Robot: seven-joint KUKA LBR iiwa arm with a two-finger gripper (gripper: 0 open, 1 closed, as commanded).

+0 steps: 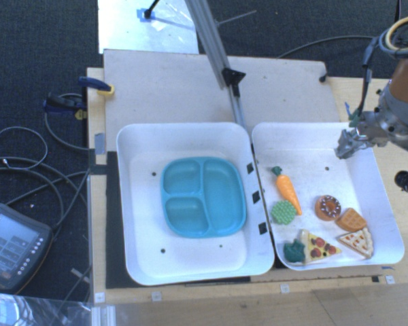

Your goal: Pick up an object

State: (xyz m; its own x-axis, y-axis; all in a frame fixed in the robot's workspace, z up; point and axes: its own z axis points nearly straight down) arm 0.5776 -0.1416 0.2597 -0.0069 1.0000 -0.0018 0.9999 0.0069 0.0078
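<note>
Camera view: ridged orange carrot (287, 193); smooth compartmented blue tray (204, 197).

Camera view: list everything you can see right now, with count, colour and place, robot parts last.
white bins: 2, white, side by side on the bench
divided plate: 1, light blue, in the left bin
toy carrot: 1, orange with green top, right bin, left of middle
round green piece: 1, green, just below the carrot
toy doughnut: 1, brown, right bin, lower right
waffle pieces: 2, orange-tan, lower right corner of the right bin
pizza slice: 1, yellow and red, near edge of the right bin
dark green piece: 1, at the pizza slice's left end
handheld pendant: 1, grey, floor at left
gripper: 1, grey, above the right bin's upper right
</note>
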